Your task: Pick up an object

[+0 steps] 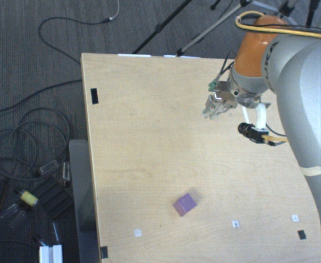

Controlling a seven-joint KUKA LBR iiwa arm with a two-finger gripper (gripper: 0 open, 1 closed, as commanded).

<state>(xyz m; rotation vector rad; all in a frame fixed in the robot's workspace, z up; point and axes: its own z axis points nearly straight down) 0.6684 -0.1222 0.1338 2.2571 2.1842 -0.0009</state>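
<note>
The purple block (185,204) lies flat on the pale wooden worktop (149,147), toward its near edge, with bare wood all round it and a small white marker just beside it on the near-left. The pincer (214,110) hangs over the far right part of the worktop, well apart from the purple block and up-right of it, below the orange band (253,48) of the grey arm. Nothing sits between its tips, and whether they are parted or closed cannot be told from here.
</note>
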